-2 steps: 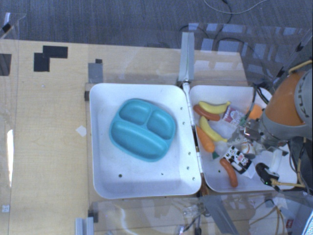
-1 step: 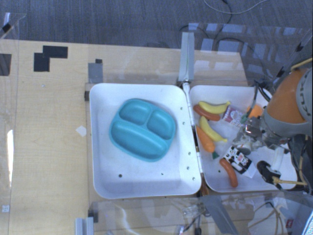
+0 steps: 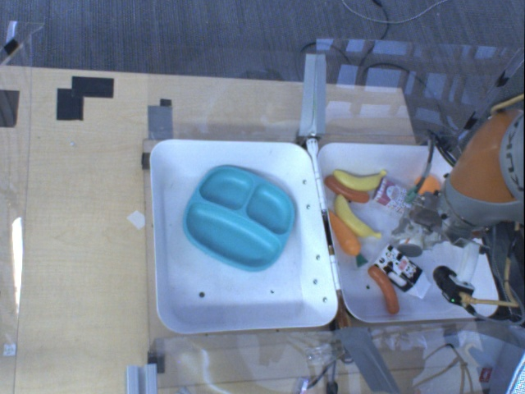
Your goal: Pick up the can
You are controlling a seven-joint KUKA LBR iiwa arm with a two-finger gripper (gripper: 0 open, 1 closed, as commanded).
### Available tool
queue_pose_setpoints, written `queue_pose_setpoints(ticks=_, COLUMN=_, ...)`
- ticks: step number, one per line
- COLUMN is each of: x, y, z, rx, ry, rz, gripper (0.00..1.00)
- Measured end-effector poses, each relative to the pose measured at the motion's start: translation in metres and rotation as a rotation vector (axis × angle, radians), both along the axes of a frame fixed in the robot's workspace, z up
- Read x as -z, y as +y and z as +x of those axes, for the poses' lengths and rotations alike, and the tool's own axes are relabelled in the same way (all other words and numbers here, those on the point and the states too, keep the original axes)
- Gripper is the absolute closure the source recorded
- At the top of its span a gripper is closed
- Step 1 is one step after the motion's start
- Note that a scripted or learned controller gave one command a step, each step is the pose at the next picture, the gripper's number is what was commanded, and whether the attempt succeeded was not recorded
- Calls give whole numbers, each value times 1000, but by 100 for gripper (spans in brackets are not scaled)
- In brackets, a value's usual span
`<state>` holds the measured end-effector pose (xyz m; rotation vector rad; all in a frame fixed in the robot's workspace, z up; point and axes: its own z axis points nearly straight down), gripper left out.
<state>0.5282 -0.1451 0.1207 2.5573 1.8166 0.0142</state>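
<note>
Metal claw (image 3: 413,230) hovers over soft, curved yellow bananas (image 3: 354,217) in the right bin (image 3: 361,306).

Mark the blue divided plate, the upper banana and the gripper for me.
blue divided plate (image 3: 238,217): camera view, on its large lower compartment.
upper banana (image 3: 358,177): camera view, mid-length of its yellow body.
gripper (image 3: 414,230): camera view, at its tip over the right bin.

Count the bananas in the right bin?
2. One banana lies at the back of the right bin, above a sausage; the other banana lies mid-bin beside the carrot. The arm may hide more.
</note>
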Motion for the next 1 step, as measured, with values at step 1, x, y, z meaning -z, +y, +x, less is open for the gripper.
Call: queue_pose_setpoints(ticks=1, x=-116, y=79, z=46, rx=-51, ry=4, rz=-2, gripper=100)
